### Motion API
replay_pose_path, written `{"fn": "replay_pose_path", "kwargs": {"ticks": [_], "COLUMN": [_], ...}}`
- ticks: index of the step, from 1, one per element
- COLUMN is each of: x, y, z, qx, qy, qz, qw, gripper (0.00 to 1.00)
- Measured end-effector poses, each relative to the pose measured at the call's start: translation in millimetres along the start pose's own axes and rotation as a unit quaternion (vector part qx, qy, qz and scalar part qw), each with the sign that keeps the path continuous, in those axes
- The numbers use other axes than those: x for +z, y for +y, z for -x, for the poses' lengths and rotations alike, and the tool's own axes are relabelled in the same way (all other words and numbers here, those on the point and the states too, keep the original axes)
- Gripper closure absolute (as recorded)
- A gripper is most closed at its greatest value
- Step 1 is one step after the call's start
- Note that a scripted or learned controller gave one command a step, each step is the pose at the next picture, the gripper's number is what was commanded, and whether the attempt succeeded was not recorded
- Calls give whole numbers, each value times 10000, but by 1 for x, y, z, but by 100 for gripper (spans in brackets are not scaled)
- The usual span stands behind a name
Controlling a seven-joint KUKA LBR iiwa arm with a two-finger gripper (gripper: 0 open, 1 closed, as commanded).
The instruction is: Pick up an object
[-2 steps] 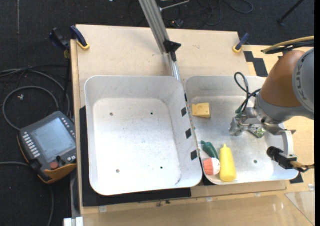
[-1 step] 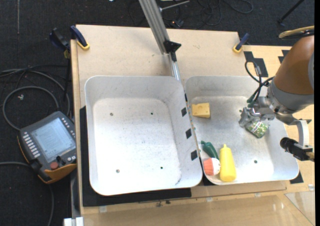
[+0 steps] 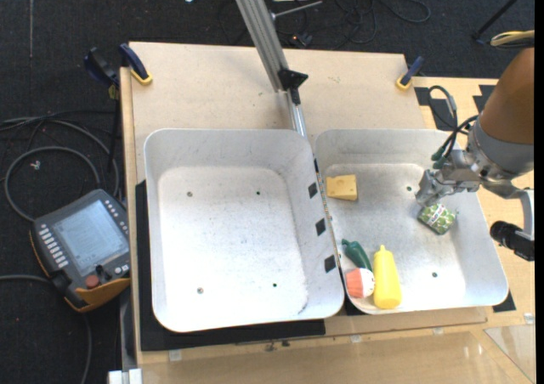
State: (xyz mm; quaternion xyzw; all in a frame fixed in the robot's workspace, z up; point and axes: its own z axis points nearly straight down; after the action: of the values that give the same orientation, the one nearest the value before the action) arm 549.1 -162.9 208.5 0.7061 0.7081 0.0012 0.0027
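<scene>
Item 1. Teach pendant (image 3: 81,246), grey with an orange underside, lying on the dark floor at the 9 o'clock side of the surface (image 3: 212,93), its cable looped beside it.

Item 2. Left bin (image 3: 170,153), white and shallow, speckled floor.

Item 3. Metal pole (image 3: 259,25), slanting down from 12 o'clock to the seam between the two bins.

Item 4. Right bin (image 3: 459,285), white, touching the left bin along a strip with black marks. Contents, left to right:
- Tan block (image 3: 342,188), toward the bin's 10 o'clock, well apart from the rest.
- Carrot toy (image 3: 359,272), green top and orange-white body, at the 7 o'clock corner.
- Yellow bottle (image 3: 386,277), lying just beside the carrot toy, touching or nearly so.
- Green-patterned object (image 3: 439,217), small and rounded, at the bin's 3 o'clock side.

Item 5. Arm, grey with orange band, entering from 3 o'clock. Its pincer (image 3: 444,191) sits directly above and against the green-patterned object; whether the object is gripped or the pincer is merely over it cannot be told, nor whether the pincer is released or clenched.

Item 6. Two yellow-tipped clamps (image 3: 136,66) at the surface's far corners.
</scene>
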Motion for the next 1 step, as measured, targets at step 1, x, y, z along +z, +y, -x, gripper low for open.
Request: {"fn": "replay_pose_path", "kwargs": {"ticks": [1], "x": [-13], "y": [6], "z": [-55], "qx": [-29], "qy": [17], "qz": [-14], "qw": [10000], "gripper": [100]}}
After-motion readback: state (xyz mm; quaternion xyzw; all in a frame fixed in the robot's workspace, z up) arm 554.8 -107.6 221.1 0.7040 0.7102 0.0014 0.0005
